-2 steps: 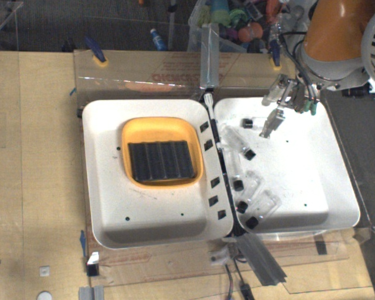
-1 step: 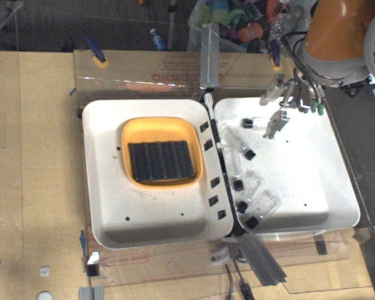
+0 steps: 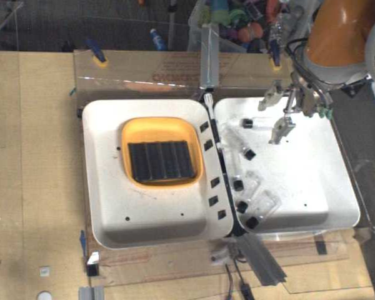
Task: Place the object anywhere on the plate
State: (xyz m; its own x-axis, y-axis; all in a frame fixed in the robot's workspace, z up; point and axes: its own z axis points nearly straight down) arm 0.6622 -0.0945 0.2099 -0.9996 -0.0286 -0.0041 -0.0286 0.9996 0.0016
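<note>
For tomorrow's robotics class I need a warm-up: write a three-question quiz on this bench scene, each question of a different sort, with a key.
1. True or false: the dark ribbed rectangular block lies on the orange square plastic plate.
2. Which shallow white bin is the two-finger gripper over? A) left B) right
3. Fill in: the small clear plastic pieces lie in the ___ bin.

Key: 1 true; 2 B; 3 right.

The plate (image 3: 162, 152) is a yellow, rounded square lying flat in the middle of the left bin (image 3: 100, 167). A dark ribbed slab (image 3: 161, 161), possibly the object, rests flat on the plate.
</note>
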